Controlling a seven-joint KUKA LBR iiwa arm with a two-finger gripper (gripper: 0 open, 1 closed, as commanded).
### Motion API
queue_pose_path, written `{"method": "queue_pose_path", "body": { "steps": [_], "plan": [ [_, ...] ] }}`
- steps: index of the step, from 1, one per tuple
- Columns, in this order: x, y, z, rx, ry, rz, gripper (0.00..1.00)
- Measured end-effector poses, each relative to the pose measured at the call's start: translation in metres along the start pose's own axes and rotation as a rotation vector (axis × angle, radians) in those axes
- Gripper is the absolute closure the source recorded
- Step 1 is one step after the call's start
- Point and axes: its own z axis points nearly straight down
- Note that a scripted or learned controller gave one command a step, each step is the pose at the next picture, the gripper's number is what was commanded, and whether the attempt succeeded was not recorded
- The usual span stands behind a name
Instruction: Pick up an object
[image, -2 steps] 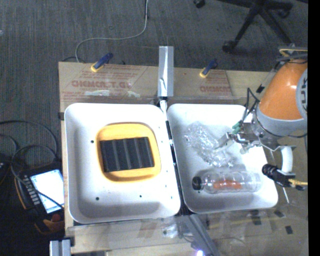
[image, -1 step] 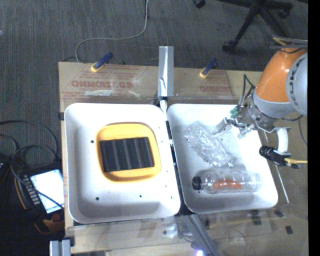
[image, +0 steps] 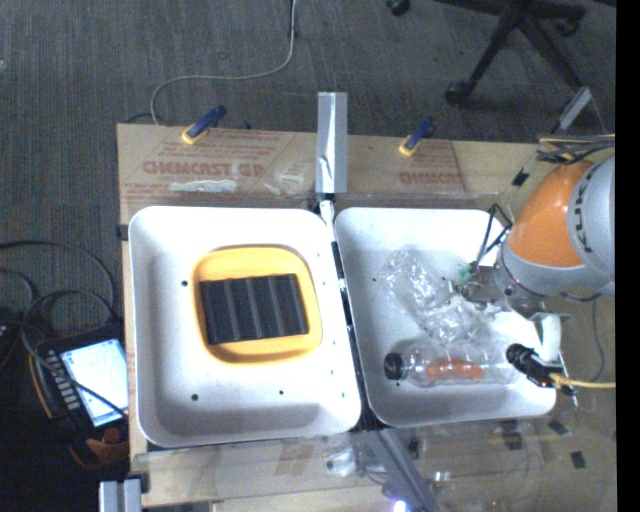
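Observation:
The right bin (image: 400, 235) holds a clear plastic bottle (image: 450, 367) with a black cap, lying on its side near the front wall, with something orange inside. Behind the bottle lies crumpled clear plastic (image: 420, 285). In the left bin (image: 160, 250) rests a yellow tray with a black ribbed insert (image: 255, 308). My gripper (image: 478, 292) hangs low over the right side of the right bin, at the right edge of the crumpled plastic and just behind the bottle. The orange-banded wrist (image: 555, 225) covers much of it.
Both bins sit on a wooden board (image: 230, 165) held by blue and yellow clamps (image: 203, 123) at the back. A metal post (image: 331, 140) stands behind the gap between the bins. Cables run by the bin's front right corner (image: 545, 375).

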Motion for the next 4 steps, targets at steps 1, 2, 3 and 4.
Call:
{"method": "queue_pose_path", "body": {
  "steps": [1,2,3,4],
  "plan": [
    [0.005,0.017,0.0,0.002,-0.006,-0.164,0.0],
    [0.007,0.019,-0.01,-0.002,-0.004,-0.165,1.0],
    [-0.023,0.063,0.0,0.002,0.001,-0.101,1.0],
    [0.014,0.113,-0.071,0.012,-0.001,-0.215,1.0]
  ]
}}
